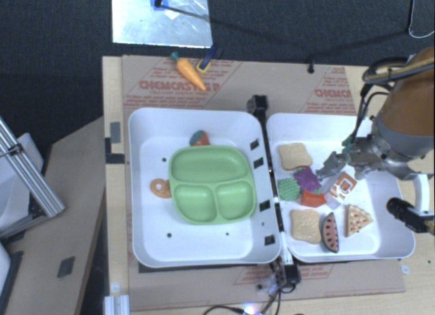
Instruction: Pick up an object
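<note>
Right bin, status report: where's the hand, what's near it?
Hand low over right white bin. Nothing seen gripped. Purple toy food piece and small orange-and-white carton right beside it. Toys packed close together there.

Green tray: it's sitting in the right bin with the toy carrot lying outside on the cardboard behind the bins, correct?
Not quite. The camera view shows the green tray in the left bin, not the right one. The carrot does lie outside on the cardboard behind the bins.
</note>
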Action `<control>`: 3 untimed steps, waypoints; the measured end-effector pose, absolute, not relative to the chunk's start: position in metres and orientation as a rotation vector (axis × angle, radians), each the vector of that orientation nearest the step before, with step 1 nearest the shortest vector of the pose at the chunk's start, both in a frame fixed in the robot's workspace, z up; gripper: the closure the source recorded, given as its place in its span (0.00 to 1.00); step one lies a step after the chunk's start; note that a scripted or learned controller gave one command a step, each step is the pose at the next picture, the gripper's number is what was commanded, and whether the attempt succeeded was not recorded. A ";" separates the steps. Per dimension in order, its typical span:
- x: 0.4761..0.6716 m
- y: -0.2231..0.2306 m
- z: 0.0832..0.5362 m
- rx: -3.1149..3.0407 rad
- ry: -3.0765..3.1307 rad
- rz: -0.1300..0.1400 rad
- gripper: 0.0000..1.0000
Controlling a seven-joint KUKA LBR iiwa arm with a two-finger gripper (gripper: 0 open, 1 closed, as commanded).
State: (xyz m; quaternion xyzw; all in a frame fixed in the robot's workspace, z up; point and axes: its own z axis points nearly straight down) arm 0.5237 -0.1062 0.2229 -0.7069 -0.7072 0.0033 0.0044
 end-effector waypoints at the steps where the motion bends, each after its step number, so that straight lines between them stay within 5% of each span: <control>1: 0.526 -0.106 0.229 -2.219 -2.226 -0.001 0.00; 3: 0.520 -0.118 0.124 -2.219 -2.220 0.003 0.00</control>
